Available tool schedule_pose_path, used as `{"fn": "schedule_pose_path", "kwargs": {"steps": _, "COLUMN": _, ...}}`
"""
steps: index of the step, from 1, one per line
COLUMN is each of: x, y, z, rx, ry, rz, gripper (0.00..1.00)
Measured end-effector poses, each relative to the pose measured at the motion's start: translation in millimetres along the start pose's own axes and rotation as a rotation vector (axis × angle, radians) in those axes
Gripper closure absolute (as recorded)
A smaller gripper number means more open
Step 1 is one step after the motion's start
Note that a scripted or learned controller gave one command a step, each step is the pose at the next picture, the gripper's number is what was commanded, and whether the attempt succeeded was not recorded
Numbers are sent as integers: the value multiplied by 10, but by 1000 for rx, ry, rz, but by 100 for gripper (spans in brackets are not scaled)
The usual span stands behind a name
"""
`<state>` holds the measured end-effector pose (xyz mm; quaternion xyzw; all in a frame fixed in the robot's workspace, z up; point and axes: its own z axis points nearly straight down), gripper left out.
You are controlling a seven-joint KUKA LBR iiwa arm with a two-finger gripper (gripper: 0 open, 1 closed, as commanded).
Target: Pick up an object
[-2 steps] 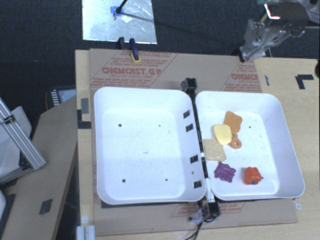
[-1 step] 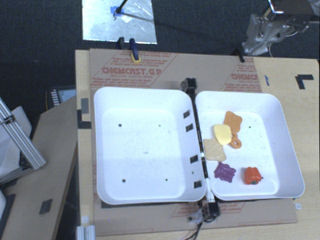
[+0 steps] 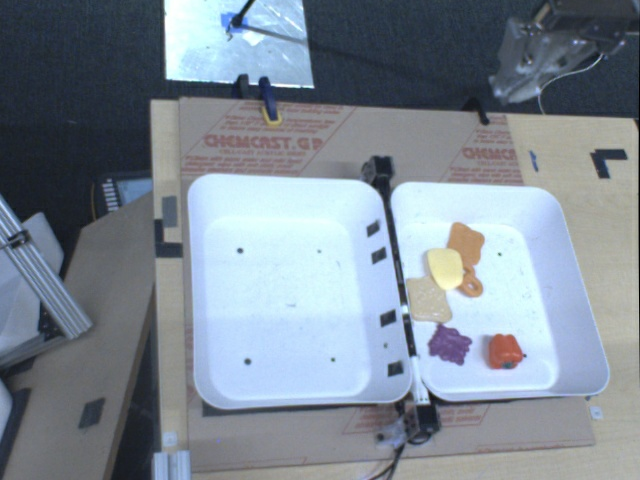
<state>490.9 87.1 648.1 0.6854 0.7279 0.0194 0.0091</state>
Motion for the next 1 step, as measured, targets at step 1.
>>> {"fn": "schedule_pose_path", "kwargs": {"steps": 1, "x": 3, "y": 5, "z": -112, "rx": -3, "ry": 1, "rz": -2, "gripper": 100}}
